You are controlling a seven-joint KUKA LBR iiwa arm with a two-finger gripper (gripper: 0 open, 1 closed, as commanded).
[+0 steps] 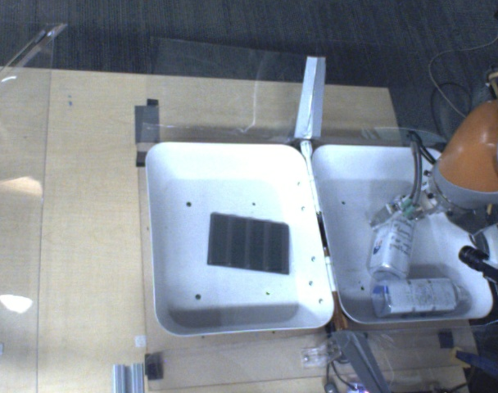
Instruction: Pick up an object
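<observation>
A clear bottle (391, 248) hangs tilted over the right bin (347, 178), its top at my pincer (406, 209), which seems shut on it. Another bottle (414, 296) lies below. A dark pad (249, 242) lies in the left bin (175, 178).

A pale wooden desk (77, 244) stands on dark grey carpet (192, 6). Clear plastic sheets (15, 178) along its left side catch glare from overhead light.

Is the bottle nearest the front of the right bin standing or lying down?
Lying down: the bottle rests on its side along the right bin's front wall.
</observation>
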